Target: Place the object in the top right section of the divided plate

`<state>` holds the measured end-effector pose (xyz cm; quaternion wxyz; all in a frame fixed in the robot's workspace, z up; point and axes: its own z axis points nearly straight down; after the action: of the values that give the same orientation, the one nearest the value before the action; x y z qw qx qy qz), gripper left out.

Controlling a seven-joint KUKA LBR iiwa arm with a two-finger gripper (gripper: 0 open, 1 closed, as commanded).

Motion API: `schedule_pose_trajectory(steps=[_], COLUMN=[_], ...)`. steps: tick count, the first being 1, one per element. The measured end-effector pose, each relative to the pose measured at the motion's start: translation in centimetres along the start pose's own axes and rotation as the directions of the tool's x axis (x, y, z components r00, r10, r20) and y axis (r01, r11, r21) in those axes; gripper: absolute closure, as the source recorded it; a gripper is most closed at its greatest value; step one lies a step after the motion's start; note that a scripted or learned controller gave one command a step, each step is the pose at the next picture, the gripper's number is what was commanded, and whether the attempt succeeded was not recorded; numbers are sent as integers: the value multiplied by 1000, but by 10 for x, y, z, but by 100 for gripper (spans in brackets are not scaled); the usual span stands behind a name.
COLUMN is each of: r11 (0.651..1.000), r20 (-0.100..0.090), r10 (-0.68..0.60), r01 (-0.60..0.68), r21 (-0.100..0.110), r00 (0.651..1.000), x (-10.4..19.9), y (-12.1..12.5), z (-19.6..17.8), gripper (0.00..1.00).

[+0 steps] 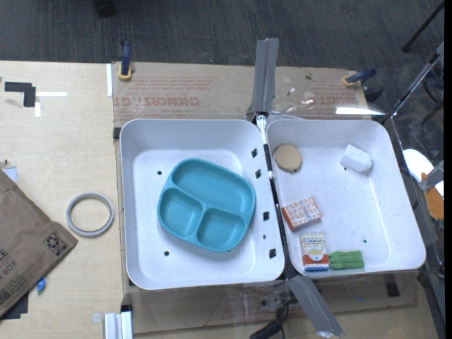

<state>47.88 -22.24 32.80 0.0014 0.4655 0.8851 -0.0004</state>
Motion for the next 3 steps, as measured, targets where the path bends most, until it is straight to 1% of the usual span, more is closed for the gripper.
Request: schedule_pose_trajectory(steps=[1,2,3], r11=[990,987,999], r20=[0,-2,-2], r10=[-144,-160,-40], r01=[144,160,40], r21=[0,1,1], r00=[990,987,999], x=[0,126,137], y=[0,127,130], z=[-69,-56,-48], gripper=[100,100,100])
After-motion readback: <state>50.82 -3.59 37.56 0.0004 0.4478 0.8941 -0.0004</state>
